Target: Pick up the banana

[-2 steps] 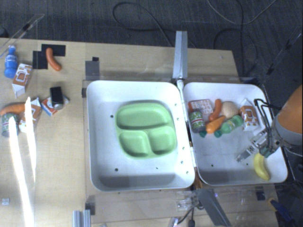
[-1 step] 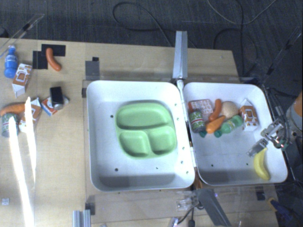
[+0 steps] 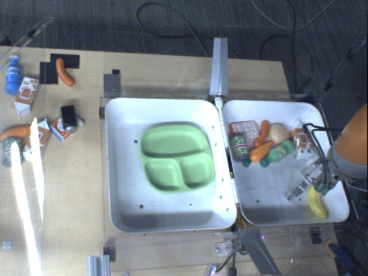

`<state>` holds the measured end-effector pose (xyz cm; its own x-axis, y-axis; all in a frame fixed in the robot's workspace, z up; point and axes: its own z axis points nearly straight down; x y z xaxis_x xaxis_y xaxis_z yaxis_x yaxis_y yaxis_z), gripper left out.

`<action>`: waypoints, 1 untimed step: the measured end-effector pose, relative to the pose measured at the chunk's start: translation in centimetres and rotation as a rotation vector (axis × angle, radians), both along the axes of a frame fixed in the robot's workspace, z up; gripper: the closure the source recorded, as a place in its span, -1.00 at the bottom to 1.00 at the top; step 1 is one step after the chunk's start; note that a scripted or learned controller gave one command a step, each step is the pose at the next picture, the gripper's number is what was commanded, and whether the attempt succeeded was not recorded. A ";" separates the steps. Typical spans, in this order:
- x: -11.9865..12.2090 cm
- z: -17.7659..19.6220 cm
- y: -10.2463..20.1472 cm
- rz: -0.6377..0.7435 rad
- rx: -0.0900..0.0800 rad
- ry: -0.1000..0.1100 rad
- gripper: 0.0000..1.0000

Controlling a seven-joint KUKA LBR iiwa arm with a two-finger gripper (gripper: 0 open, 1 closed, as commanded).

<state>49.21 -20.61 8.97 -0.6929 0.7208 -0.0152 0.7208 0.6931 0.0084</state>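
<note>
The yellow banana [image 3: 317, 204] lies in the near right corner of the right bin [image 3: 270, 203], close to the bin's wall. My gripper [image 3: 305, 184] hangs over the bin floor just to the upper left of the banana, reaching in from the right under the arm's orange band [image 3: 352, 138]. Nothing is visibly held by it. The gripper's body hides part of the banana's top end.
Along the right bin's far side lie a carton [image 3: 245, 129], orange carrots [image 3: 262, 144], a green bottle [image 3: 277, 153], a beige ball [image 3: 278, 133] and a small box [image 3: 301, 140]. The left bin [image 3: 123, 171] holds a green divided tray [image 3: 175, 157]. Loose items sit on the bench at left.
</note>
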 end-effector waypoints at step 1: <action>-0.3 8.9 0.1 0.028 0.002 0.007 -1.00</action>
<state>48.94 -20.56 17.87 -0.7130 0.7011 -0.0087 0.7011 0.7131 0.0047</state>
